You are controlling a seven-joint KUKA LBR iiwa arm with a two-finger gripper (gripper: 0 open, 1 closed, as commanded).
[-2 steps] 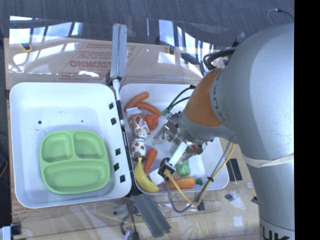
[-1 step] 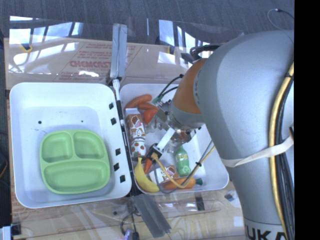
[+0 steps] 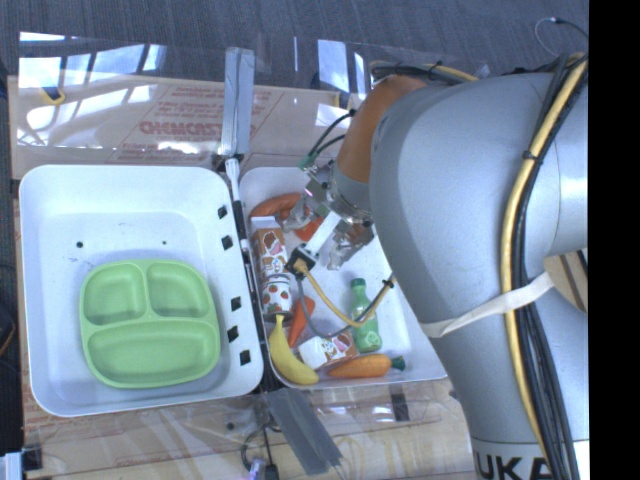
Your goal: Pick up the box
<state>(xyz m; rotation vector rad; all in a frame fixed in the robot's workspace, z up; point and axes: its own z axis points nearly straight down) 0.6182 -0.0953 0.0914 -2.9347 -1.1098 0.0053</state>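
Note:
The right bin holds a brown-and-white printed box against its left wall, with a similar small printed pack just below it. My gripper hangs low over the upper middle of this bin, just right of the box and close to its top edge. A yellow cable runs down from the gripper across the bin. The large grey arm covers the bin's right side. I cannot make out anything held in the gripper.
Also in the right bin: a banana, a carrot, a green bottle, a white-and-red carton, and an orange item at the top. The left bin holds a green divided plate.

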